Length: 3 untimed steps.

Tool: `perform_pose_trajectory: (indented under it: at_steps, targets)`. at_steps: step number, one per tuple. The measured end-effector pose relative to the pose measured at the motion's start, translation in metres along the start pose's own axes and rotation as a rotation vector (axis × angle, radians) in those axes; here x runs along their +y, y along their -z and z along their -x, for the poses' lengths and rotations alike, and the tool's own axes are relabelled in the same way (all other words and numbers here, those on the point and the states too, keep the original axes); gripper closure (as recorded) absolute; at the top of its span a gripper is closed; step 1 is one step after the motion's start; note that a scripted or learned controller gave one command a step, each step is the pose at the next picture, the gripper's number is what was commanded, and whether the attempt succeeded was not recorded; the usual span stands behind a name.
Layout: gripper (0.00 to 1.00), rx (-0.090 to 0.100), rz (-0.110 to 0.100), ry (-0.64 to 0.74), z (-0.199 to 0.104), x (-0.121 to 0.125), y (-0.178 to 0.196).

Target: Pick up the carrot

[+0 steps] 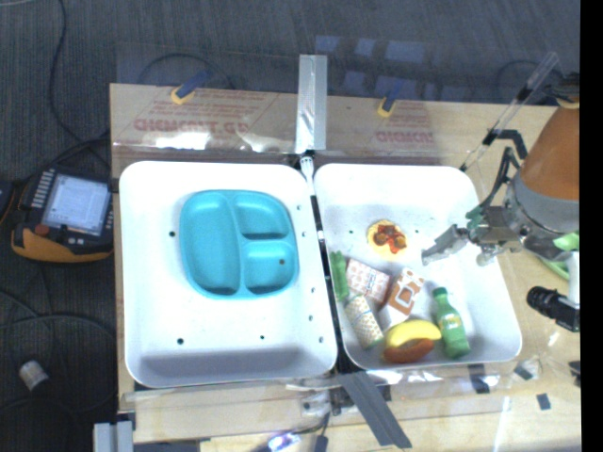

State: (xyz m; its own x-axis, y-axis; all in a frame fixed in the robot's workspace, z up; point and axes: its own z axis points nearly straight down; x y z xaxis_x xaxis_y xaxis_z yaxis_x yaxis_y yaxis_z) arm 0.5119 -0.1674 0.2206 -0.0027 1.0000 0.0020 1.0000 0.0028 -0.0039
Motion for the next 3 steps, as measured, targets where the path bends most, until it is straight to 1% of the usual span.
perform_pose_trajectory:
  at_steps: [1, 2, 3]
  targets:
    - [0.00, 0.000, -0.002, -0.254, -0.086, 0.052, -0.039]
    - [0.00, -0.004, -0.001, -0.429, -0.074, 0.114, -0.090]
    - [0.00, -0.007, 0.002, -0.588, -0.080, 0.118, 0.050]
